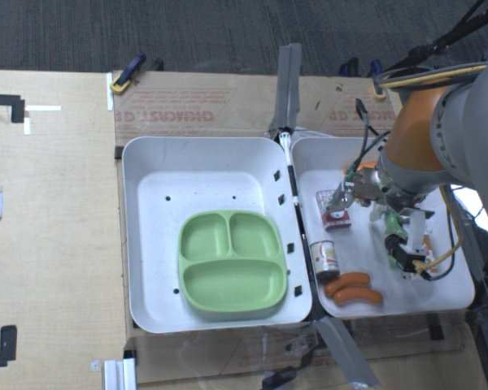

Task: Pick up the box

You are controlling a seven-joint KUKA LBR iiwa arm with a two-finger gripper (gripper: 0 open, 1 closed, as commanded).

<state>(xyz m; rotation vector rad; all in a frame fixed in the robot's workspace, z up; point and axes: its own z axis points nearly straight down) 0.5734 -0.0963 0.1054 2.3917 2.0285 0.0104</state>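
Note:
The box [333, 210] is small, white and red, and lies in the upper left part of the right bin [447, 299]. My gripper [345, 195] reaches in from the right and sits low over the box's upper right edge, touching or nearly touching it. The grey arm with its orange band [415, 136] covers the bin's upper right part. I cannot make out whether the box is held.
A small can [325, 258] stands just below the box, with two orange sausages [354, 289] nearer the front wall. A green-and-white item [393, 227] and cabling lie right of the box. The left bin [146, 234] holds a green divided plate [231, 260].

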